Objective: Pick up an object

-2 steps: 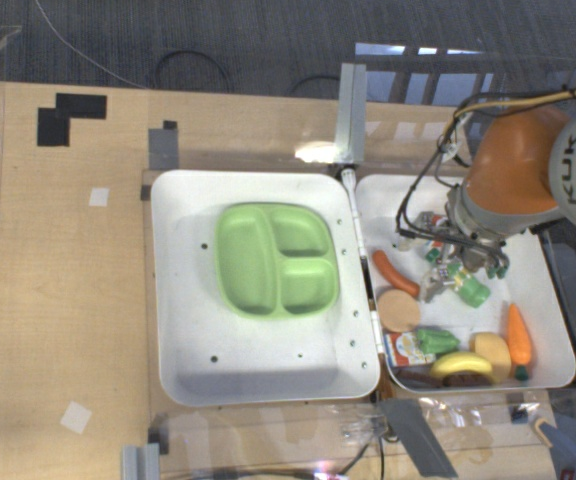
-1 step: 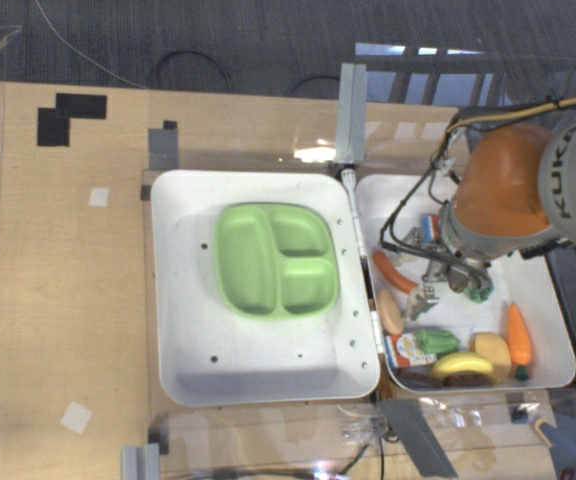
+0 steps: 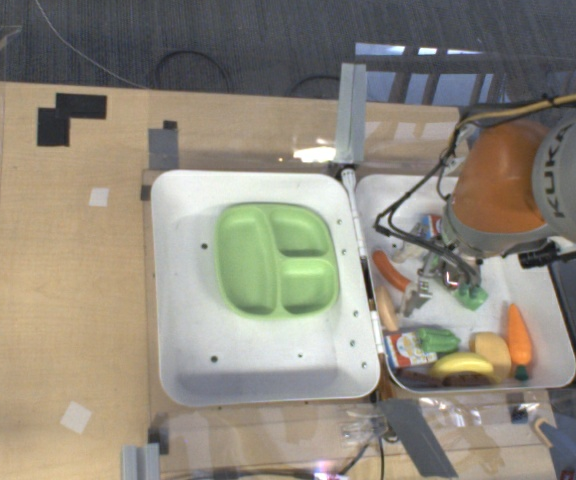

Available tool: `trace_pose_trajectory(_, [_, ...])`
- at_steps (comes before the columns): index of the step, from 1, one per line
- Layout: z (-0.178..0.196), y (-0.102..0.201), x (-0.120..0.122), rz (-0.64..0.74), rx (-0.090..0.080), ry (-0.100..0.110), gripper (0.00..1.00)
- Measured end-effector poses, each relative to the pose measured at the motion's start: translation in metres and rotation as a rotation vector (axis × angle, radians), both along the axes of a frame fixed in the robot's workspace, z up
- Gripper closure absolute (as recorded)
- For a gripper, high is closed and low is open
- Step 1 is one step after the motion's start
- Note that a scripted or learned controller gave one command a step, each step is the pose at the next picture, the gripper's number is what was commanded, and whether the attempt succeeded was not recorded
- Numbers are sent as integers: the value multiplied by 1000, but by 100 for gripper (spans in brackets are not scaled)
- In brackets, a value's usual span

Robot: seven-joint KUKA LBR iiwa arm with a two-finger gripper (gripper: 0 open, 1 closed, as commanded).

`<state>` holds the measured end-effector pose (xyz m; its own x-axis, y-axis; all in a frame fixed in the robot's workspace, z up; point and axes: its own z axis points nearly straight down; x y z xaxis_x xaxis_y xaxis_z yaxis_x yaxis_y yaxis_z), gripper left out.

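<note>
My gripper (image 3: 438, 282) hangs over the middle of the right bin (image 3: 564, 368), under the arm's orange band (image 3: 498, 178). Its fingers stand open, with nothing showing between them. A small green toy (image 3: 472, 296) lies just to its right. To its left are a red sausage-shaped piece (image 3: 391, 271) and a tan stick (image 3: 387, 312). Along the bin's near side sit a red and white packet (image 3: 402, 348), a green vegetable (image 3: 438, 341), a banana (image 3: 463, 366), a pale yellow lump (image 3: 492, 348) and an orange carrot (image 3: 517, 334).
The left bin (image 3: 183, 368) holds a light green divided plate (image 3: 274, 259). A metal post (image 3: 350, 118) stands behind the wall between the two bins. Black cables (image 3: 408, 203) loop from the wrist over the right bin's far side.
</note>
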<state>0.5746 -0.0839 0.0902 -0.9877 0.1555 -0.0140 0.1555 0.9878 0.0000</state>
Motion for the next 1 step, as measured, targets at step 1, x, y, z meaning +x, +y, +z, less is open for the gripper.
trace_pose_trajectory(1, [0, -3, -2, -132, 3, 0, 0])
